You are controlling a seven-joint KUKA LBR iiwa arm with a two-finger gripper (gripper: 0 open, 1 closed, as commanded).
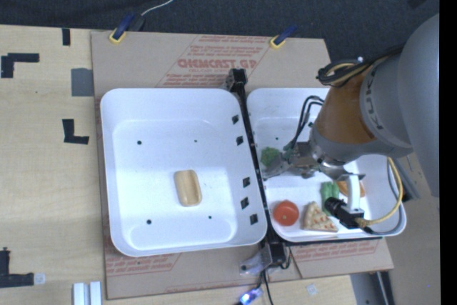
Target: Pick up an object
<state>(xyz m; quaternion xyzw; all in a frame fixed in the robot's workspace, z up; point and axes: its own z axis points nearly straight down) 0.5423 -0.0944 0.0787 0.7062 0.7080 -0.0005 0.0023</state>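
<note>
1. White plastic forms the two shallow bins on the table: the left bin (121,153) and the right bin (275,107), meeting at a dark central divider.
2. A tan bread roll (188,188) lies alone near the middle of the left bin.
3. The hand (280,161) reaches low into the right bin's left part, just beside a green leafy piece (270,155); whether its fingers are spread or pressed together cannot be made out.
4. A red tomato (286,212) sits at the right bin's near edge, with a pizza slice (319,218) just beside it.
5. A small green item (328,191) and an orange item (353,187) lie partly under the arm.
</note>
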